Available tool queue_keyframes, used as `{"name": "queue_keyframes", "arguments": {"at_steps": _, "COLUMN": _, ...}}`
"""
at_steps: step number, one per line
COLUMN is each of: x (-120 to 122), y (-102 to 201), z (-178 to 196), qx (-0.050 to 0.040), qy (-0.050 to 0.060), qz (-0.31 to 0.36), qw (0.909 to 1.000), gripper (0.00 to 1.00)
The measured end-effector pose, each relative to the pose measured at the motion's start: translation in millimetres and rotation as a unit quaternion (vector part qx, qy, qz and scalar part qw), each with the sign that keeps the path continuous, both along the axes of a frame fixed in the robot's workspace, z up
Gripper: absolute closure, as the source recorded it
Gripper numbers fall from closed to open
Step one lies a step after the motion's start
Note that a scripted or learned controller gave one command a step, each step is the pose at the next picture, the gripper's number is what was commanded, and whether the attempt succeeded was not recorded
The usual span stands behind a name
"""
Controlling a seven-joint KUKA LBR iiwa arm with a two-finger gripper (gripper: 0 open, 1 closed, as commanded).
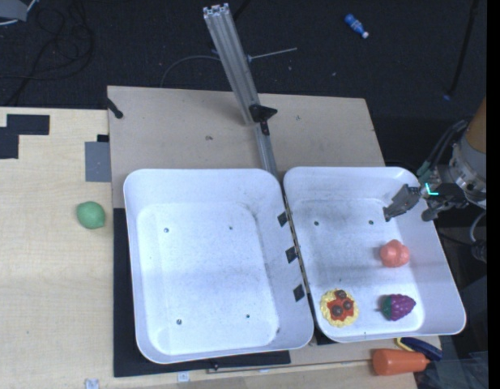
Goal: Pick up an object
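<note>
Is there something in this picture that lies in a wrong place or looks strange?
Yes. A green ball lies on the bench left of the bins, and an orange carrot-like toy lies outside the right bin's front edge, while three other toys sit inside it.

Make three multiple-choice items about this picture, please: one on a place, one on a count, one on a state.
1. Where does the green ball lie?
A. In the left bin
B. On the bench, left of both bins
C. In the right bin

2. How many toys lie in the right bin?
A. One
B. Three
C. Five

3. How does the gripper stand to the pink toy?
A. It is above the bin, apart from the toy
B. It presses the toy flat
C. It holds the toy over the left bin

Key: 1 B, the ball rests on the light wood outside the left bin. 2 B, the pink toy, the purple grapes and the yellow round toy are there. 3 A, bare bin floor shows between gripper and toy.
</note>
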State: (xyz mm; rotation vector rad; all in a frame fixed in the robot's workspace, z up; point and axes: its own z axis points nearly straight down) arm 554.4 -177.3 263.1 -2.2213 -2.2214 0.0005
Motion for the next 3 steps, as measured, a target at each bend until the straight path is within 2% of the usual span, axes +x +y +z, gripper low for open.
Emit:
{"name": "queue_keyframes", "arguments": {"at_steps": 1, "x": 0.0, "y": 0.0, "z": 0.0, "qx": 0.0000, "qy": 0.000, "qz": 0.000, "qw": 1.0000, "gripper": 0.00}}
{"name": "queue_keyframes", "arguments": {"at_steps": 2, "x": 2.7, "y": -6.4, "z": -45.9, "qx": 0.0005, "qy": 0.002, "qz": 0.000, "qw": 1.0000, "gripper": 0.00}}
{"name": "queue_keyframes", "arguments": {"at_steps": 3, "x": -2.5, "y": -1.9, "z": -107.5, "qx": 0.0008, "qy": 0.003, "qz": 0.000, "qw": 1.0000, "gripper": 0.00}}
